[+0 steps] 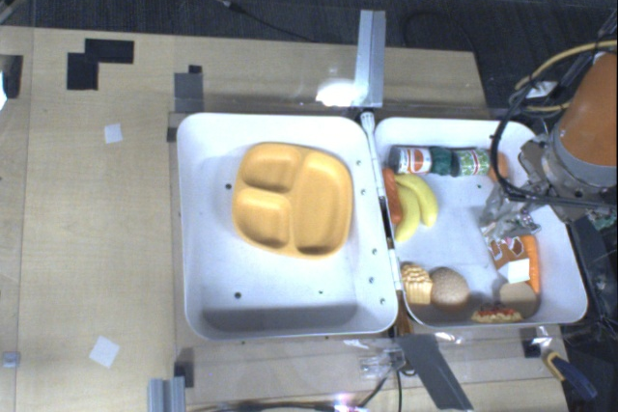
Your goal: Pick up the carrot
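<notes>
Both bins (193,207) look like smooth white plastic with a soft sheen. The yellow tray (293,199) is matt plastic. The bench (87,236) is pale wood, flat and dull. A metal post (371,58) stands brushed and grey. The can (442,160) has a glossy label. The carrot (530,258) looks smooth and orange, the bananas (415,204) waxy.

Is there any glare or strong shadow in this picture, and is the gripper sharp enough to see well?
Camera view: a bright glare spot sits on the bench just above the left bin; a soft grey shadow lies along that bin's lower wall; the gripper looks cluttered and slightly blurred, so its details are hard to read; the yellow tray is evenly lit.
</notes>
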{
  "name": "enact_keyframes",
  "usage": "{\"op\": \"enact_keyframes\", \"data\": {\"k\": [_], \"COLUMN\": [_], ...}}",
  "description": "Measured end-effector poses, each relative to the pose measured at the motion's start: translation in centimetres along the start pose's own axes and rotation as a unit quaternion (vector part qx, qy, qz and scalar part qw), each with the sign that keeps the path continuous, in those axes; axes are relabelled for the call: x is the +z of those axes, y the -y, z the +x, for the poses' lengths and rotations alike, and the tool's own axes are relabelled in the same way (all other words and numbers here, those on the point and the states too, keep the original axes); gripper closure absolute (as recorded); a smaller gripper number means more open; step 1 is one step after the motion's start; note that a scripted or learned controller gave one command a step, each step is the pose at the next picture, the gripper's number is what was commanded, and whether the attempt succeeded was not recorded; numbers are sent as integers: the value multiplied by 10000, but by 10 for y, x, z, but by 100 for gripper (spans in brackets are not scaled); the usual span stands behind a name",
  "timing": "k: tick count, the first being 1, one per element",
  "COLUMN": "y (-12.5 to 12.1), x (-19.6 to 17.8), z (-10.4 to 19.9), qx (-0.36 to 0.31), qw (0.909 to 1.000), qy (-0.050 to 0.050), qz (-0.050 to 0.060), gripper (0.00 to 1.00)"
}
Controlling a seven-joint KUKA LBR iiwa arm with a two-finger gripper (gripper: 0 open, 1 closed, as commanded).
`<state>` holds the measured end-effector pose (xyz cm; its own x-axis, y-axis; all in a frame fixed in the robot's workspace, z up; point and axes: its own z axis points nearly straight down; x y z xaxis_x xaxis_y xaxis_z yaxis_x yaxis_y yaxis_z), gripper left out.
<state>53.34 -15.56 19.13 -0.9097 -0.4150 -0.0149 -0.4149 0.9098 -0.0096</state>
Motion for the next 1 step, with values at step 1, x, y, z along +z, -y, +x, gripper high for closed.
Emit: {"op": "enact_keyframes", "data": {"k": [1], "y": [52], "x": [11], "z": [5], "qx": [224], "qw": [9997], "qy": [-34], "qz": [-19], "gripper": [100]}}
